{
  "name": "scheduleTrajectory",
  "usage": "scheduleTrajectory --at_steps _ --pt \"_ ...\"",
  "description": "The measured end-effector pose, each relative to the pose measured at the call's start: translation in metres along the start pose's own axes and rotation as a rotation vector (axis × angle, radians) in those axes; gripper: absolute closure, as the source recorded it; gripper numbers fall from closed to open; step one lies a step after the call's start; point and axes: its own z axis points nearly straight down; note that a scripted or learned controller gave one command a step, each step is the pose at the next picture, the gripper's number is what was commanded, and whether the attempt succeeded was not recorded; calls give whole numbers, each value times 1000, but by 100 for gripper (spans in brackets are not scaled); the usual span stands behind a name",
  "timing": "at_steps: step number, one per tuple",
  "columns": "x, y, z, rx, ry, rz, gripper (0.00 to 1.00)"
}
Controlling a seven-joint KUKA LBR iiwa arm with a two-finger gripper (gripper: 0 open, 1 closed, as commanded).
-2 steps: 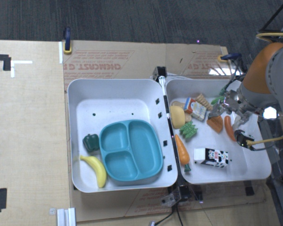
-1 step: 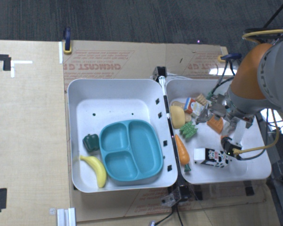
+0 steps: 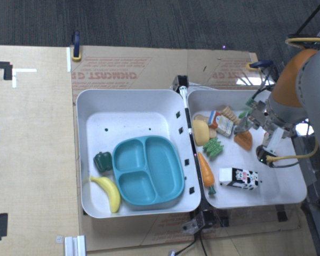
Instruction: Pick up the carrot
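a light wooden bench (image 3: 26, 159) seen from above, with two shallow white bins side by side on a sheet of cardboard (image 3: 128, 68) toward its right side. in the left bin (image 3: 90, 103), near the front left corner, a yellow banana (image 3: 110, 192) lies along the front wall, with a dark green pepper (image 3: 102, 161) just behind it. a blue divided plate (image 3: 148, 169) fills the middle of that bin, touching or nearly touching both. in the right bin (image 3: 282, 188), the carrot (image 3: 205, 170) lies against the left wall, pointing toward the front edge. behind it sit a green leafy vegetable (image 3: 214, 148), a yellow rounded food (image 3: 201, 131) and a small packet (image 3: 223, 121). a black and white carton (image 3: 239, 177) lies near the bin's front. an orange-brown wedge (image 3: 244, 140) rests in the middle. the grey arm (image 3: 301, 89) reaches in from the right; its jaws (image 3: 247, 122) hover just behind the wedge, well apart from the carrot. whether the jaws are open or closed cannot be told.
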Motion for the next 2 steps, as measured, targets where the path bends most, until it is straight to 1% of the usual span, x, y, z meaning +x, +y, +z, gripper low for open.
scheduleTrajectory --at_steps 1,2 --pt "8 -99 -117 1 1 31 0" --pt "-7 -64 -50 3 0 7 0"
